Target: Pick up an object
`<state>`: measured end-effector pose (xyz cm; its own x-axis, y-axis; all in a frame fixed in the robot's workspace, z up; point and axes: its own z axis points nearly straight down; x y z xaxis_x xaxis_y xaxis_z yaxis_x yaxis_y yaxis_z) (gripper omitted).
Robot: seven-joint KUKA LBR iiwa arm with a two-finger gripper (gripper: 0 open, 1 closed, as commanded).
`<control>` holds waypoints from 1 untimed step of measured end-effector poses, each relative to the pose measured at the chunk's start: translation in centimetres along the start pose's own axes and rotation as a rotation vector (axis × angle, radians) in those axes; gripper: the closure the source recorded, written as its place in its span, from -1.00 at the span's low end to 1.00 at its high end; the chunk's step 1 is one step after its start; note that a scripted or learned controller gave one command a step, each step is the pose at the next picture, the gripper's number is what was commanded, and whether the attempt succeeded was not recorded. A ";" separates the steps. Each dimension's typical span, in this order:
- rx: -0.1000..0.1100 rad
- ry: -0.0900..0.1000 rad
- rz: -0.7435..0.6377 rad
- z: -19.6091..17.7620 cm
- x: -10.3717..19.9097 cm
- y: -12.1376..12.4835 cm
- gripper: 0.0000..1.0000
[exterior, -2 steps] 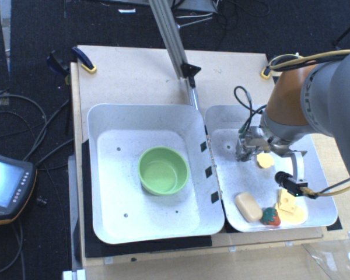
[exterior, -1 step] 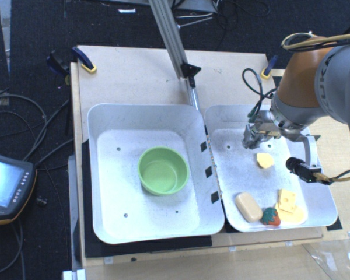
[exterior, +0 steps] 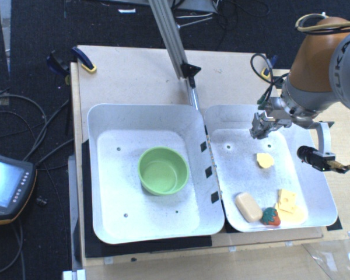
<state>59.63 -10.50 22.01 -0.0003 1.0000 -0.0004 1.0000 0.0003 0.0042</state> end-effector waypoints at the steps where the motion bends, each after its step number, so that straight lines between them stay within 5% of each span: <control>1: 0.004 0.001 -0.004 0.5 4.9 0.5 1.00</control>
<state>60.14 -5.65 21.54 -0.0043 1.0000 0.0010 1.0000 0.0043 0.0001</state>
